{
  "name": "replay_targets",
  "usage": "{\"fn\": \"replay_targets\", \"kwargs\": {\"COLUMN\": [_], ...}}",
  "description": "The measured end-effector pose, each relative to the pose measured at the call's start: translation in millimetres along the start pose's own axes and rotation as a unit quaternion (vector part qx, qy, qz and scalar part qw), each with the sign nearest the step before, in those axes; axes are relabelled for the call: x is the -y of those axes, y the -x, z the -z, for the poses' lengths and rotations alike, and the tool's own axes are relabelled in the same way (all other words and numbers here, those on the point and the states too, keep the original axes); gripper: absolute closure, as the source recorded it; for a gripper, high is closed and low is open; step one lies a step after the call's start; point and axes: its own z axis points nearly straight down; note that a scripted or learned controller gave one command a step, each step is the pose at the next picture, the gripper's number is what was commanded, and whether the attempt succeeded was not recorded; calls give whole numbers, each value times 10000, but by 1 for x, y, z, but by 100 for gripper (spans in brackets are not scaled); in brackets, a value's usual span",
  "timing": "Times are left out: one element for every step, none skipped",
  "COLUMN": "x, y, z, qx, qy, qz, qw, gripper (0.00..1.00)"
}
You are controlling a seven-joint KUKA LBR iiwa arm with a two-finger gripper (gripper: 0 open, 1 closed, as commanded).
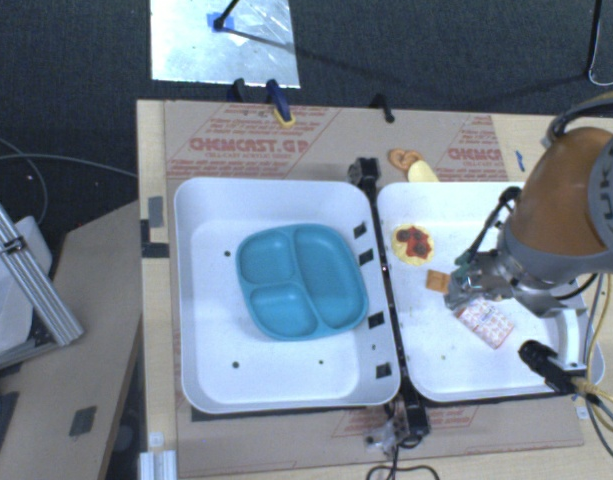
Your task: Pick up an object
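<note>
At the near edge of the worktop [286, 438], a bundle of cables [401, 438] hangs below the seam where the two white bins meet. The left bin [201, 368] holds a blue divided plate [301, 280], lying flat near its middle with three compartments facing up. The right bin [436, 373] carries the smaller things. A pink-and-white patterned packet [484, 320] lies flat toward the right part of that bin's floor. Just above it the end effector [464, 280] hangs over the bin at the end of the grey arm [571, 218] with its orange band, reaching in from the right; whether its tips are apart or together I cannot tell, and nothing is visibly between them. Just left of it lies a small orange square cracker [437, 281], apart from the packet. Farther back in the same bin sits a small round yellow piece with red topping [413, 243], like a toy pizza. Beyond the bin's far rim, on the cardboard, a pretzel-shaped piece [403, 158] and a pale yellow piece [422, 173] lie side by side. At the far edge a blue-and-yellow clamp [278, 103] grips the board, with a shiny metal sheet [224, 28] behind it
</note>
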Motion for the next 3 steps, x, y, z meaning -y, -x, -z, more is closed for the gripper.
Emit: {"fn": "replay_targets", "kwargs": {"x": [-12,9,-56], "y": [17,43,82], "z": [-59,-94,-95], "qx": [17,-11,29], "qy": [-7,65,70], "qz": [-43,-28,-14], "qw": [10000,10000,10000], "gripper": [100,100,100]}}
